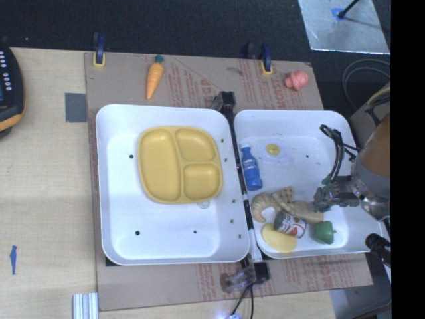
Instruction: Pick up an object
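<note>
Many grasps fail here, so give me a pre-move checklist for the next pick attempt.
1. Gripper over the right bin: ok.
2. Object between fingers: cannot tell.
3. Targets in reach: green pepper, can, banana-shaped toy close by: ok.
4. Clutter: can, yellow lemon and banana-shaped toy touch; clean single grasp: not ok.
5. Blue bottle lies apart from the pile, an easier alternative: ok.

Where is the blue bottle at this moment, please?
The blue bottle lies in the right bin, against its left wall, left of the small yellow piece.
</note>
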